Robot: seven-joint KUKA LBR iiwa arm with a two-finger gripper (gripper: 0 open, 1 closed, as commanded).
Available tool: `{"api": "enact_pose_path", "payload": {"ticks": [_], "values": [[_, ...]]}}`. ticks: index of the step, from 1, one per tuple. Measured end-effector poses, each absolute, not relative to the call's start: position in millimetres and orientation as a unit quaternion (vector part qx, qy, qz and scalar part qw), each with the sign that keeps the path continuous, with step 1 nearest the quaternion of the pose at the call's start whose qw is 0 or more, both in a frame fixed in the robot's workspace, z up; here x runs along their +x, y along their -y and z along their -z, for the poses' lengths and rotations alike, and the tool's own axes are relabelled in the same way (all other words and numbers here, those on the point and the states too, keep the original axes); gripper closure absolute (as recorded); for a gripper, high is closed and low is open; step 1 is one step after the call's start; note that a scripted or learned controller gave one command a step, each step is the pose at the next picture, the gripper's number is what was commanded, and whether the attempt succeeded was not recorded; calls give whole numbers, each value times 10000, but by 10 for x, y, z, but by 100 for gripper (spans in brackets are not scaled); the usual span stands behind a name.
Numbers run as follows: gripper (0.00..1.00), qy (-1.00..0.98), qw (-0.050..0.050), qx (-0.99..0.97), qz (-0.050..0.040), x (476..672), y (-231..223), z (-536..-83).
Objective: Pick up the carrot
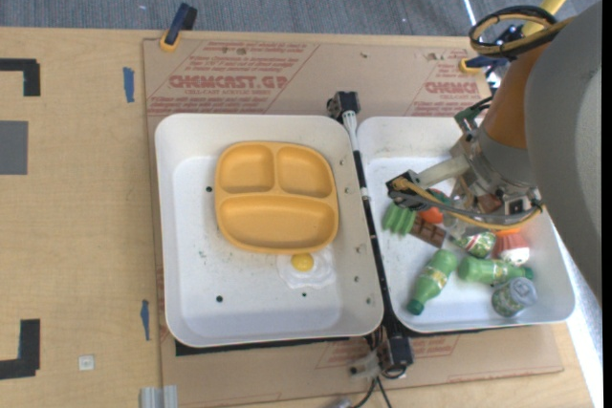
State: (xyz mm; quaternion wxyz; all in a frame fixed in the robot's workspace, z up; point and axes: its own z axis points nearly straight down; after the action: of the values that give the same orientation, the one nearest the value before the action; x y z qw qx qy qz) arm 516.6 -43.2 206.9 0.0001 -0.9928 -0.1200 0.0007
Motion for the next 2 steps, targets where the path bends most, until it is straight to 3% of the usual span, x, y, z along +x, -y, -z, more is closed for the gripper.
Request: {"api": "enact_pose_path", "payload": {"ticks": [1, 2], "values": [[100, 996, 15, -9950, -20, 4787, 919, -2342], [100, 1007, 8, -9949, -13, 4794, 888, -2378]]}}
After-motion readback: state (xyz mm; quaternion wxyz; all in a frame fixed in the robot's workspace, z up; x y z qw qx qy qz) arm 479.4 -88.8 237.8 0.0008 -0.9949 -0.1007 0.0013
